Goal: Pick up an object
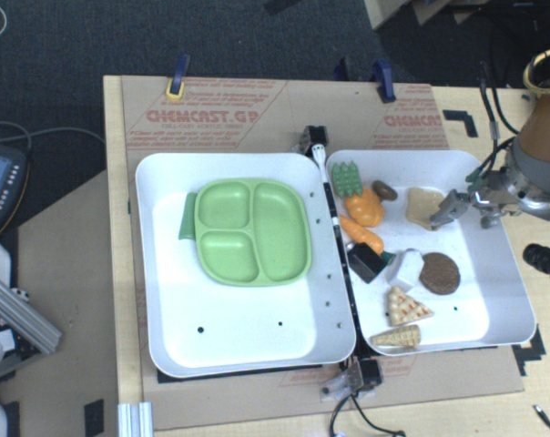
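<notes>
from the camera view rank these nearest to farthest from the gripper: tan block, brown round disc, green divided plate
1. tan block: right bin, just left of the gripper.
2. brown round disc: right bin, below the gripper in the view.
3. green divided plate: left bin, far across the divider.

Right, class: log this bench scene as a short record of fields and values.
left bin: holds a green divided plate
right bin: toy foods, among them a green piece, an orange piece, a brown disc and a tan block
pincer: over the right bin, beside the tan block
holding: nothing seen between its fingers
</notes>
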Controlling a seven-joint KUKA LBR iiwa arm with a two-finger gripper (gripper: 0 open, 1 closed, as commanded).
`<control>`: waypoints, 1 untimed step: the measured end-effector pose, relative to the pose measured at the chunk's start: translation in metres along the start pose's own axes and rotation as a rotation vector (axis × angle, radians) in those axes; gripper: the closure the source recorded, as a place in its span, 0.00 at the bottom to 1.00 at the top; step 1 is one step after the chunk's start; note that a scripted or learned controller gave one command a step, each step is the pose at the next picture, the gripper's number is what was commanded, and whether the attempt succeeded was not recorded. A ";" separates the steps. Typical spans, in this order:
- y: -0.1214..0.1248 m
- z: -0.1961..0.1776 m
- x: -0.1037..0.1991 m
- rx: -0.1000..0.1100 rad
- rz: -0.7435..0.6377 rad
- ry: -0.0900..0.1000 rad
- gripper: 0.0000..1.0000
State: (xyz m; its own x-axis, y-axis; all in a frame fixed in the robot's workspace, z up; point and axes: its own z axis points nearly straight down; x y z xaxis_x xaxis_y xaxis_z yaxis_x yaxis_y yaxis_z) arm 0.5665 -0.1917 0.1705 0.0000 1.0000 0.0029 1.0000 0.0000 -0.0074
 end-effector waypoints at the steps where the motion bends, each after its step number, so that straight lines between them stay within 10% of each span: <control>1: -0.008 0.050 0.008 0.000 0.000 0.000 0.00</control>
State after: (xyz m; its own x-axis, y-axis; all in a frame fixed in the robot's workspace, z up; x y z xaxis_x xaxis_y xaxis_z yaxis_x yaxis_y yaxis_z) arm 0.5582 -0.1839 0.1202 -0.0001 1.0000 0.0030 1.0000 0.0001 -0.0071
